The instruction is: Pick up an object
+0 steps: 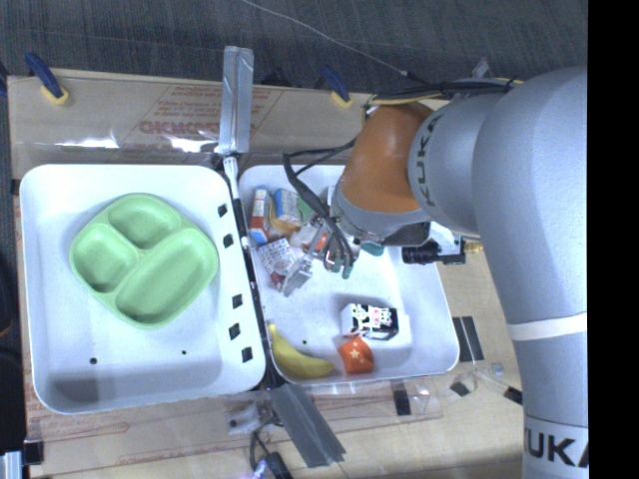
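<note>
The right bin (429, 312) holds a pile of small objects. A yellow banana (296, 360) lies at its front left, with a red-orange round fruit (356, 355) beside it and a black-and-white spotted toy (372, 320) just behind that. Small packets and bottles (272, 213) lie near the bin's back left, with a crumpled clear wrapper (282, 262) below them. My gripper (327, 249) reaches down over this clutter, just right of the wrapper. The orange wrist band and the arm hide the bin's back right part.
The left bin (50, 367) holds a green three-compartment plate (145, 257). A grey divider with black clips (236, 267) runs between the two bins. Blue clamps (47, 78) sit on the bench's back edge. The large grey arm (519, 218) covers the right side.
</note>
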Robot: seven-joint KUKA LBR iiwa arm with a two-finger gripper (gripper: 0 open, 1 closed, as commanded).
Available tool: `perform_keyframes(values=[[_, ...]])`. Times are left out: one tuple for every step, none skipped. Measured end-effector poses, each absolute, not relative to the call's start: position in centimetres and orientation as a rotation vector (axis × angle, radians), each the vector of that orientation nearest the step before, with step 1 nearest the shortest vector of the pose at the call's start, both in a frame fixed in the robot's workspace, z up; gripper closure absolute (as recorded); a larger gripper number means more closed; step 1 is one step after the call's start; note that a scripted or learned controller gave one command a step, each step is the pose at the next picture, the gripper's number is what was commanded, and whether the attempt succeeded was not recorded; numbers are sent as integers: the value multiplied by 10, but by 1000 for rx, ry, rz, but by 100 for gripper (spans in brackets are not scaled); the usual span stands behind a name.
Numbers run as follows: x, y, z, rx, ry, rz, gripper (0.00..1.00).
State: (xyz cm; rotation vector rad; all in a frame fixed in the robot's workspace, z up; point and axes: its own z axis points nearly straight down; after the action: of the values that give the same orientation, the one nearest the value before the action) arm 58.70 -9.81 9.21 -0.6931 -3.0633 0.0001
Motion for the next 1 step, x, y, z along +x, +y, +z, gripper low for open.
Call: perform_keyframes(values=[[516, -92, 91, -726, -3055, 0, 0]])
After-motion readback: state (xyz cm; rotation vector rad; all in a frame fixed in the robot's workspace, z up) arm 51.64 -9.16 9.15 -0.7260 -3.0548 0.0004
